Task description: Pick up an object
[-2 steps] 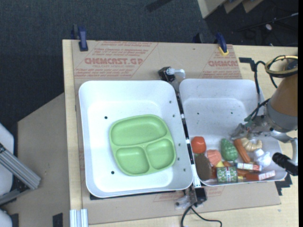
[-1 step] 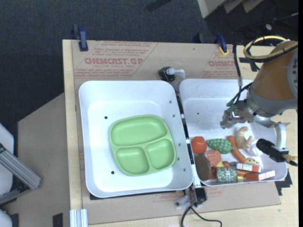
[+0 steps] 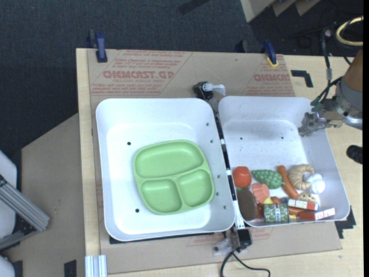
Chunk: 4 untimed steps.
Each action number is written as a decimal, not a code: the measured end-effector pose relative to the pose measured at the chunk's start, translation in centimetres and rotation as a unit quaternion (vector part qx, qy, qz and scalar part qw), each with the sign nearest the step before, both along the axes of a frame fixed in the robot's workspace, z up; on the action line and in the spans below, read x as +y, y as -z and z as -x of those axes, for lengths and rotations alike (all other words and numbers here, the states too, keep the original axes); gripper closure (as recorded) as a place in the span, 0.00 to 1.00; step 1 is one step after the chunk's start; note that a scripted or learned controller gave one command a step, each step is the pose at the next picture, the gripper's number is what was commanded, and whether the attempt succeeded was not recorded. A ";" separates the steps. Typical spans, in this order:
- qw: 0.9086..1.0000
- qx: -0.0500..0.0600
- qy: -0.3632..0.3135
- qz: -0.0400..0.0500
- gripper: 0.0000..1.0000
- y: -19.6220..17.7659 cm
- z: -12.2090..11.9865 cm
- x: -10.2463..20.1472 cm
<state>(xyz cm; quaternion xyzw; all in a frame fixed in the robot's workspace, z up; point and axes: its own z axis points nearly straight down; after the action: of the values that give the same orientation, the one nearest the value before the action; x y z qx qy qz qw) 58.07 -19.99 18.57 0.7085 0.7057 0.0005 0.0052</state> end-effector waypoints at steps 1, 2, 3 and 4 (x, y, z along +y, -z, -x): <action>1.000 0.003 0.000 -0.003 1.00 -6.7 6.9 -0.6; 1.000 0.008 -0.004 -0.006 1.00 1.5 7.4 5.1; 1.000 0.002 -0.003 -0.002 1.00 3.7 0.6 1.7; 1.000 0.000 -0.003 -0.003 1.00 -5.2 3.8 4.6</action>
<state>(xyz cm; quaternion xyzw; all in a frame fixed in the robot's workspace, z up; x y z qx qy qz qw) 54.26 -15.39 23.79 0.7061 0.7081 0.0021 0.0033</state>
